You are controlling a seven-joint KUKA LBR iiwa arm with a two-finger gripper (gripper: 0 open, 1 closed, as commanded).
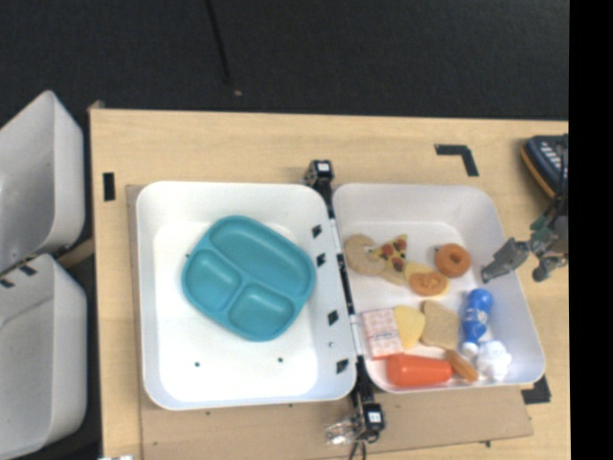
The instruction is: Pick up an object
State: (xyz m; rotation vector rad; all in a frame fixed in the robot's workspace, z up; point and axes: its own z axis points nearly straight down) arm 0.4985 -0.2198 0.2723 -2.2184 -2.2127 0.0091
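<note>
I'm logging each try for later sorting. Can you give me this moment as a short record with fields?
left bin: holds a teal divided plate, lying flat
right bin: holds toy food in a loose cluster
food items: doughnut, pizza slice, orange carrot, cheese wedge, blue bottle
gripper: at the right bin's right rim, apart from the food
held: nothing seen between the fingers
task state: no object picked up yet
</note>
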